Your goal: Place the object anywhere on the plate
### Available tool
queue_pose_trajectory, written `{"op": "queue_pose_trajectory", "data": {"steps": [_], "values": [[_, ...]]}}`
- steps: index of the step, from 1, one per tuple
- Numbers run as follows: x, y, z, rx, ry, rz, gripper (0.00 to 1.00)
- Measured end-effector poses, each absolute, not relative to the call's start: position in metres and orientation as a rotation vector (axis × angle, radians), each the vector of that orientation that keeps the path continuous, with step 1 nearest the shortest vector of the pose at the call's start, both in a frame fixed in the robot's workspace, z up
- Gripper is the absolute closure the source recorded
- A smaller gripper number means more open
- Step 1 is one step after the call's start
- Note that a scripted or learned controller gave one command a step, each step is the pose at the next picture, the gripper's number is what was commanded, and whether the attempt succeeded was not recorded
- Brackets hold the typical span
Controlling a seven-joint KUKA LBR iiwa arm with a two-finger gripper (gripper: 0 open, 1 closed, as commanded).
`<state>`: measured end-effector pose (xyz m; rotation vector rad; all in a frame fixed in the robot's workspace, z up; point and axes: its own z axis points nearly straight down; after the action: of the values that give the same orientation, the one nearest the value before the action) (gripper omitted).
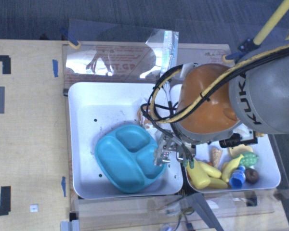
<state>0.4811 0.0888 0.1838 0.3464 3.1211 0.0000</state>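
The end effector (169, 154) hangs over the blue plate (127, 158) at its 3 o'clock rim, grip state unclear; the likely object, a yellow banana (204, 175), lies in the right bin (272, 182).

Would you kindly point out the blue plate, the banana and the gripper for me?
blue plate (127, 160): camera view, on its large lower compartment.
banana (202, 176): camera view, on its yellow middle.
gripper (169, 157): camera view, between its fingertips, over the plate's right edge.

Bare left bin (86, 129) floor beside the blue plate (127, 158).
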Motion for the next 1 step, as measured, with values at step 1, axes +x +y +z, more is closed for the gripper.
{"op": "queue_pose_trajectory", "data": {"steps": [1], "values": [[0.4796, 0.0944, 0.1167, -0.186, 3.139, 0.001, 1.0]]}}
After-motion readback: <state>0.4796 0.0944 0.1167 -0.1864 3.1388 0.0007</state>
